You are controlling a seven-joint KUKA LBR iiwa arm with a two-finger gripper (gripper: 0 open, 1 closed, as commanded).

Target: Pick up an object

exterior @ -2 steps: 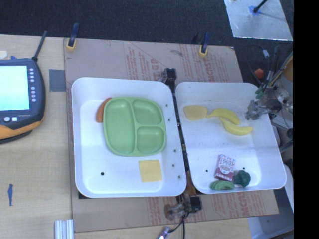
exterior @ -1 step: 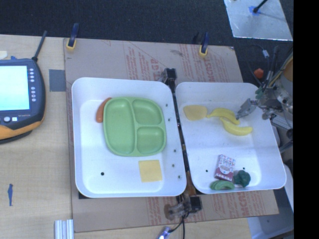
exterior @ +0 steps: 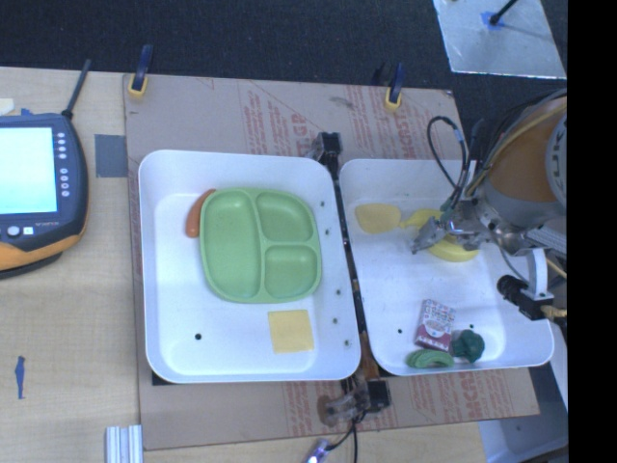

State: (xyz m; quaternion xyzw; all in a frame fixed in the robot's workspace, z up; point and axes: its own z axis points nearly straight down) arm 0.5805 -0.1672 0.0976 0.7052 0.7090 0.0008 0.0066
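In the right bin (exterior: 390, 287), the gripper (exterior: 442, 235) hangs low at the far right part, directly over a yellow rounded object (exterior: 455, 252) that peeks out beneath it. A flat pale-yellow piece (exterior: 378, 218) lies just left of the gripper. Near the bin's front sit a red-and-white packet (exterior: 436, 323), a light green piece (exterior: 428, 359) and a dark green piece (exterior: 469, 345). Whether the yellow object is touched by the gripper is unclear.
The left bin (exterior: 164, 287) holds a green divided plate (exterior: 260, 245), an orange-red piece (exterior: 196, 214) tucked at the plate's left edge, and a yellow square slice (exterior: 290, 331). A tablet controller (exterior: 39, 186) lies on the bench at far left. Cables (exterior: 448, 152) trail behind the wrist.
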